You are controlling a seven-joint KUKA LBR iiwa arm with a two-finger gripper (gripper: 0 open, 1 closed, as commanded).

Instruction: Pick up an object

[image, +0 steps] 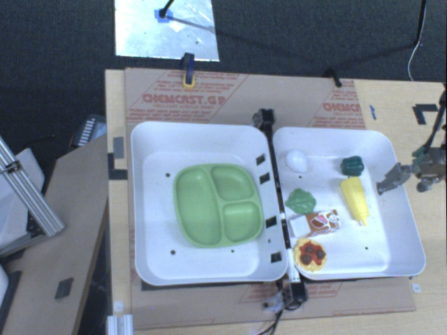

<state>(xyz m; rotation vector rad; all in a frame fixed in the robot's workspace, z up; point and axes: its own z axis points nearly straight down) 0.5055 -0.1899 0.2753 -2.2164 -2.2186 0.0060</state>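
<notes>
The right bin (401,253) holds several small toys: a white egg (297,161), a dark green pepper (352,165), a yellow corn cob (355,199), a leafy green piece (301,201), a red-and-white packet (318,222) and a round pizza-like disc (311,254). My gripper (407,180) hangs at the right rim of this bin, to the right of the pepper and the corn. It is open, its fingers spread apart, and nothing sits between them.
A light green divided plate (215,204) lies in the left bin (150,187). A black divider with clips (274,187) runs between the bins. A shiny metal sheet (166,18) lies beyond the bench, and a yellow clamp (188,72) sits at its back edge.
</notes>
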